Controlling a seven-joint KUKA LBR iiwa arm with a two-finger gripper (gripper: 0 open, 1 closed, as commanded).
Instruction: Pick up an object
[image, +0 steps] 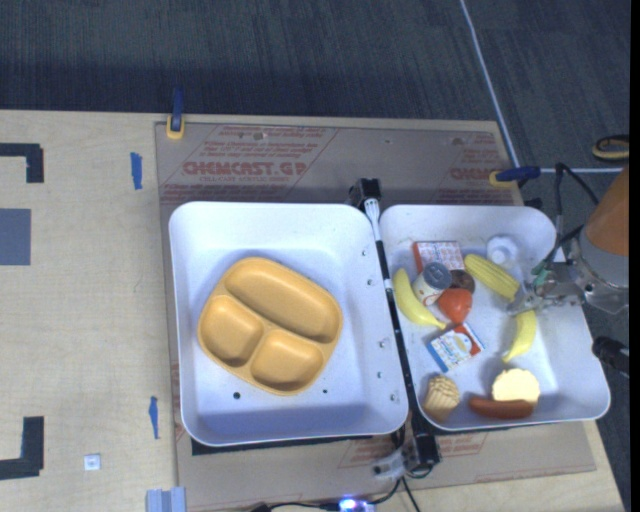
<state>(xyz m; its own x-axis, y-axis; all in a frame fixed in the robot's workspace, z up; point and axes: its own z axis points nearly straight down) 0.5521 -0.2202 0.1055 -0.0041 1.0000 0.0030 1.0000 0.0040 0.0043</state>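
The right bin (590, 395) holds several toy foods: a banana (411, 300) at the left, a corn cob (491, 275), a red tomato (455, 305), a small can (436, 278), a second banana (520, 335), a snack packet (454, 346), a yellow wedge (515, 383) on a brown sausage (500, 407), and a small bumpy yellow item (441, 394). My gripper (548, 283) hangs over the bin's right side, between the corn cob and the second banana. Nothing is visibly held in it.
The left bin (190, 240) holds a yellow three-compartment plate (268, 322). A white cap (500, 248) and a red-and-white carton (437, 253) lie at the right bin's back. The grey arm (610, 260) comes in from the right edge. Cardboard lies under both bins.
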